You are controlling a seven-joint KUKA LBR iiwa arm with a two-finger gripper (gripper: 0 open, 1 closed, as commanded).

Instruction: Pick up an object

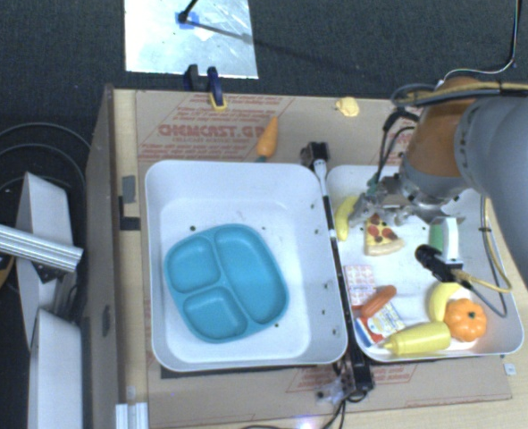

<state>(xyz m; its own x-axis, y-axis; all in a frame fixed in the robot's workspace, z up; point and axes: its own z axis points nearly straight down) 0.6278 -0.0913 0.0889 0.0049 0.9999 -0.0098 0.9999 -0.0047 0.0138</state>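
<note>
My gripper (384, 207) hangs low over the back of the right bin (505, 324), on the grey arm with its orange band. Directly in front of it lies a toy pizza slice (382, 238). A yellow banana (343, 215) lies to its left against the bin's wall, and a green object (439, 237) sits to its right. Nothing shows held at the gripper. Toward the bin's front lie a red sausage (377, 300), a pale packet (359, 281), a yellow bottle (415, 336), an orange pumpkin (465, 319) and a lemon (440, 298).
The left bin (183, 186) holds a blue divided plate (225, 281). On the cardboard behind the bins lie a toy carrot (267, 138) and a small yellow piece (347, 107). Blue clamps (203, 78) grip the bench's back edge.
</note>
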